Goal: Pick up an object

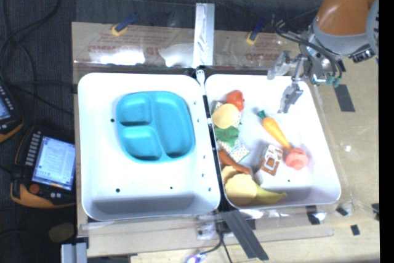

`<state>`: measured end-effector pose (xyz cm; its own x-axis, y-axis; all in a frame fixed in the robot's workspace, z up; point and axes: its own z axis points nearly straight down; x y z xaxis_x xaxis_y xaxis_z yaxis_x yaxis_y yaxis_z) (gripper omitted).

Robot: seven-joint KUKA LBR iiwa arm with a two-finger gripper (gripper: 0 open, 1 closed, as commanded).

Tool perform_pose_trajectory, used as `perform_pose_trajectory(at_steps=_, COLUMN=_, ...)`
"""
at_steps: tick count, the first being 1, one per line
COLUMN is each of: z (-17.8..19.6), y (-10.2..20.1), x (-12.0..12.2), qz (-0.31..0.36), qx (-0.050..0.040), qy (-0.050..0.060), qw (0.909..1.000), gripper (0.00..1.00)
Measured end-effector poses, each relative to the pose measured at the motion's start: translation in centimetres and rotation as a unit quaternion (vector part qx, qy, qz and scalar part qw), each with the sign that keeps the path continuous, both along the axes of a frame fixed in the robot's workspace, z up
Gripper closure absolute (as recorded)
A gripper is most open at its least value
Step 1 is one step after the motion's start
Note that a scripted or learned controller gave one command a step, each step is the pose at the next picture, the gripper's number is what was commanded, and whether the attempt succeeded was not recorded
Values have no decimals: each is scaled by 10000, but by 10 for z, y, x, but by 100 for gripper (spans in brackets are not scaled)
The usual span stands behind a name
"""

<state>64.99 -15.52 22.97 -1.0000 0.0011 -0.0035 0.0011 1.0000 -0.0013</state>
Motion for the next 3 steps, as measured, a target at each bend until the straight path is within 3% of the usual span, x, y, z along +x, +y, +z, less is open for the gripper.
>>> perform_pose_trajectory(at_steps=1, z=-134, y=-17, x=11, qz=-602, qx=3, qy=-5, qw=9982, gripper=0)
perform_pose_trajectory(at_steps=2, z=-38, y=-69, x=-44, qz=-424, qx=-9, qy=-5, qw=9991, gripper=0)
perform_pose_trajectory(at_steps=3, z=-123, y=-50, x=-51, qz=-1632, qx=-5, qy=-2, qw=9866, gripper=0)
